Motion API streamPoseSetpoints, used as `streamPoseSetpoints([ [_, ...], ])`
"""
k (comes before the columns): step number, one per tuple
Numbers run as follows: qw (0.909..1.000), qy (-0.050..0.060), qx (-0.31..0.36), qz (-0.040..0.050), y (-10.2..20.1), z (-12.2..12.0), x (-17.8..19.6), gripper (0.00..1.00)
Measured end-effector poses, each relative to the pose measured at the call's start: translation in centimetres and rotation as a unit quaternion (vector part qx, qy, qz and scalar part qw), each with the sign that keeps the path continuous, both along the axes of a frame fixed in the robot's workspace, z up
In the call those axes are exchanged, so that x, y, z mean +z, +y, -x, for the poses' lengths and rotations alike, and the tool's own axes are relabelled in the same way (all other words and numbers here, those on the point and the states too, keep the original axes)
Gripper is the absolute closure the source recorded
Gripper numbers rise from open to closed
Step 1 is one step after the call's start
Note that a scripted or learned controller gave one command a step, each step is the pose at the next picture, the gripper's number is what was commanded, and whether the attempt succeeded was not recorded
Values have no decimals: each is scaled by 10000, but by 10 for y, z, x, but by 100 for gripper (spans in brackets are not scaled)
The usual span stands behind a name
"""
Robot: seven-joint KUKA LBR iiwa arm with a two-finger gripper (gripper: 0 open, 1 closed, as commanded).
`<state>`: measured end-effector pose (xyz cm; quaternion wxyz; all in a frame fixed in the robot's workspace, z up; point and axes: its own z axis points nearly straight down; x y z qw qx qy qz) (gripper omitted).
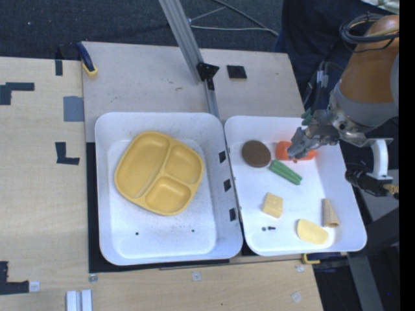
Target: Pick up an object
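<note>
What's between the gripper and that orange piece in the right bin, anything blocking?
Nothing visible. The gripper is already down at the orange piece near the right bin's far side. The green piece and brown disc lie beside it, not between.

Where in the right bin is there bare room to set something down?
Right bin: bare floor at its near-left corner, left of the cheese cube, and between cube and cone. Crowded at the far side, where cookie, green piece, orange piece and claw cluster.

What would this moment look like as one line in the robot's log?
phase: reaching | gripper: over orange round piece, right white bin | grasp: unconfirmed | yellow divided plate: left bin
</note>
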<state>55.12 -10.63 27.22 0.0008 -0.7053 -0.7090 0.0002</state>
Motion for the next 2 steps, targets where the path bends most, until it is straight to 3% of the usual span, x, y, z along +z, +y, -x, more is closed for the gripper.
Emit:
streamPoseSetpoints([
  [2, 10000, 11, 2, 0, 99, 26, -24, 100],
])
